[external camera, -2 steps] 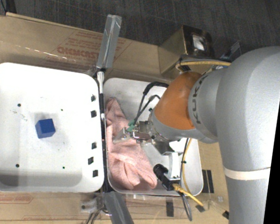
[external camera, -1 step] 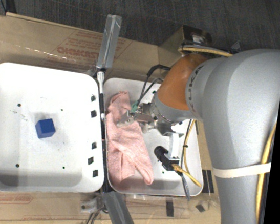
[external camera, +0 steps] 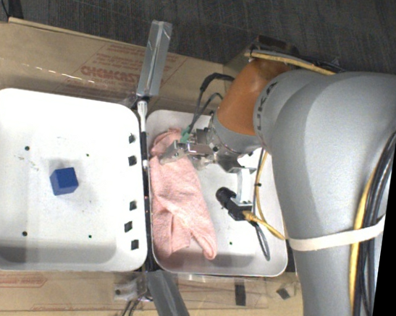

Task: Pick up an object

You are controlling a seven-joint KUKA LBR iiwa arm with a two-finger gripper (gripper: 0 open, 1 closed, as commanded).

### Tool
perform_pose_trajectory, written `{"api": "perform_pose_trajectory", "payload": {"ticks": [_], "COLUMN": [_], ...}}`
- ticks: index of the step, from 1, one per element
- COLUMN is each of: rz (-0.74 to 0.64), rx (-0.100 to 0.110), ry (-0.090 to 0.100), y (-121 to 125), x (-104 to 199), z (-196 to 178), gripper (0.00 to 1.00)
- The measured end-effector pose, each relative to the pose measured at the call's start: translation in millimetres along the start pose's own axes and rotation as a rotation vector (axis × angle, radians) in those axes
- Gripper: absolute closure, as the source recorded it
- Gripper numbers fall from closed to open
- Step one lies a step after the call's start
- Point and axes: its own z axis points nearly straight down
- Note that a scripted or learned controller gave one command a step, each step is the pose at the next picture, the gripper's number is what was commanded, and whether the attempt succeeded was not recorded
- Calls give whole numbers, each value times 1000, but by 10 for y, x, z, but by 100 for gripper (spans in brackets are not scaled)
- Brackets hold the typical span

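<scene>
Gripper low over upper end of pink cloth; finger state indistinct, contact unclear. Arm hides right bin's far side. 1 blue cube far left of it in left bin.

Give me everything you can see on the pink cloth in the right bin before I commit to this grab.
The pink cloth is soft, towel-like fabric, crumpled and folded into a long strip. It lies in the right bin along its left wall, running from near the bin's top edge down towards the lower edge, where it ends in two rounded lobes. Its upper end is bunched up right under the gripper, which sits at or on that end; whether fabric is actually pinched is not clear. It looks dry and unstained.
</scene>
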Motion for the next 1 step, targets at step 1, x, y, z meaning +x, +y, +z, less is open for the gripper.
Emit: {"api": "perform_pose_trajectory", "payload": {"ticks": [1], "rz": [-85], "rx": [2], "ry": [0], "y": [-525], "x": [-346], "z": [8], "gripper": [0]}}
